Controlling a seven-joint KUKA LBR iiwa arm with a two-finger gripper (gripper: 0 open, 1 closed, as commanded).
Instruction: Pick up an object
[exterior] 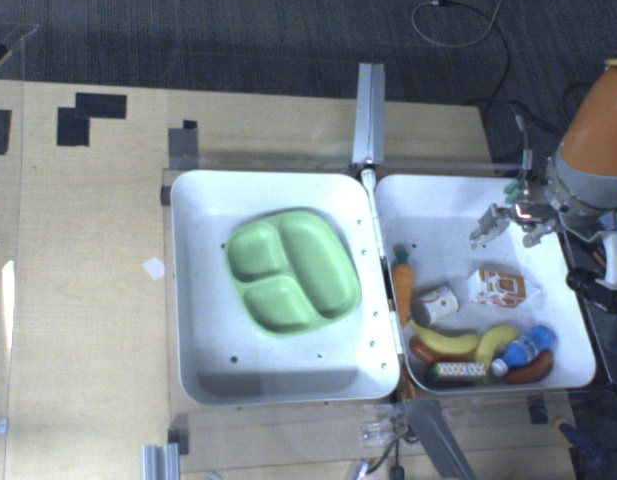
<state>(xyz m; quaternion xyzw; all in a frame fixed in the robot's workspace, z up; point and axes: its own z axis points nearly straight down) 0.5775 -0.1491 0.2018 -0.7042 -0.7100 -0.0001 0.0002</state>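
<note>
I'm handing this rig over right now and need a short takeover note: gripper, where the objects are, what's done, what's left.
Gripper: above the right bin, upper right area, nothing visibly between its fingers.
Objects: the banana, blue bottle, small carton and carrot lie in the right bin's lower half. A green divided tray sits in the left bin.
Done: nothing picked.
Left: descend on one object, grasp, lift.

A robotics lab: a pale wooden surface (78,298) carries two white bins (278,193) bolted side by side with metal brackets (369,118). Black tape marks (88,116) sit at ten o'clock, a loose cable (468,18) trails over dark carpet (208,18) at one o'clock.
</note>
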